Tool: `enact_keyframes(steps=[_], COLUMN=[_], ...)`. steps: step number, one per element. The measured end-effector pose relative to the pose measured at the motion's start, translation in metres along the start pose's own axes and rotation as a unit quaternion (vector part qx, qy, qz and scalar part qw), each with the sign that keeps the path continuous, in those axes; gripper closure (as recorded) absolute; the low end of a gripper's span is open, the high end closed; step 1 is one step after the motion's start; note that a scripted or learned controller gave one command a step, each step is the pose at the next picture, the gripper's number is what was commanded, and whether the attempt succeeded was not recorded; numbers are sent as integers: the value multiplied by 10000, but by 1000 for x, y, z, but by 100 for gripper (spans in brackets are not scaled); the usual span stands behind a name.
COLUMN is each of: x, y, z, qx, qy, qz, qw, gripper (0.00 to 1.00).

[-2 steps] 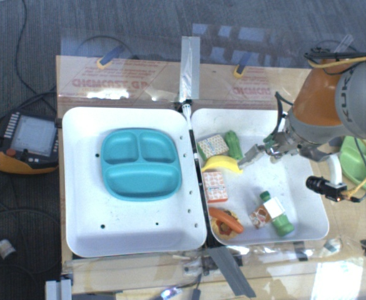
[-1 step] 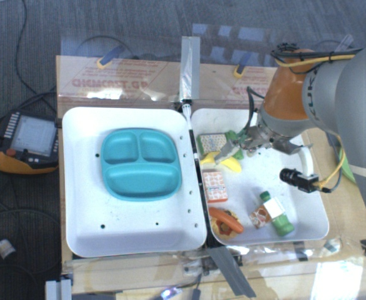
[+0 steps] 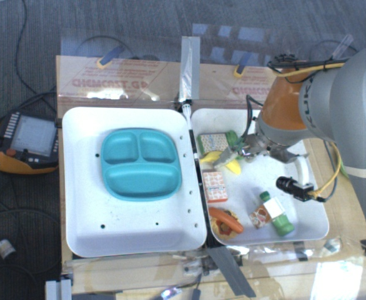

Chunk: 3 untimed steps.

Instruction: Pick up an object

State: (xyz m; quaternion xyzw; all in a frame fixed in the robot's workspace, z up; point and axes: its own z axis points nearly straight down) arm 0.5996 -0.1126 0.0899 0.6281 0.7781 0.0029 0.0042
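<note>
Camera view, contents listed from left to right.

1. Handheld control pendant [image 3: 24, 144], orange-edged with a grey screen, on the carpet beside the desk [image 3: 108, 80].
2. Left bin [image 3: 83, 230], white and shallow. It holds one teal divided plate [image 3: 141, 164], lying flat near the middle.
3. Right bin [image 3: 308, 230], white, set against the left bin. It holds:
   - a green-and-white box [image 3: 209, 141], at the far left corner;
   - a yellow piece [image 3: 213, 158], just in front of that box;
   - a pink patterned box [image 3: 215, 186], lying flat along the left wall;
   - an orange item [image 3: 225, 220], in the near left corner;
   - a second yellow piece [image 3: 233, 166], beside the first and just below the end effector;
   - a small brown-and-white carton [image 3: 260, 216], toward the near wall;
   - a green bottle [image 3: 278, 216] with a white neck, on its side and touching the carton.
4. End effector [image 3: 244, 147], low in the far part of the right bin, over the yellow pieces and the box. Whether it is open or closed cannot be told, and no object is seen in its grasp.
5. Arm [image 3: 333, 105], grey with an orange band, entering from the right.
</note>
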Motion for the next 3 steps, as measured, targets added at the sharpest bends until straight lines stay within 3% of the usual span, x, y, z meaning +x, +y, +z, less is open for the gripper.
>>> enact_keyframes(steps=[1, 2, 3], x=[1, 1, 67], y=[44, 47, 86], z=[1, -15, -93], qx=[6, -54, 54], qy=[-8, -13, 11], qz=[-52, -50, -712], qw=[10000, 10000, 9974], gripper=[0, 100, 100])
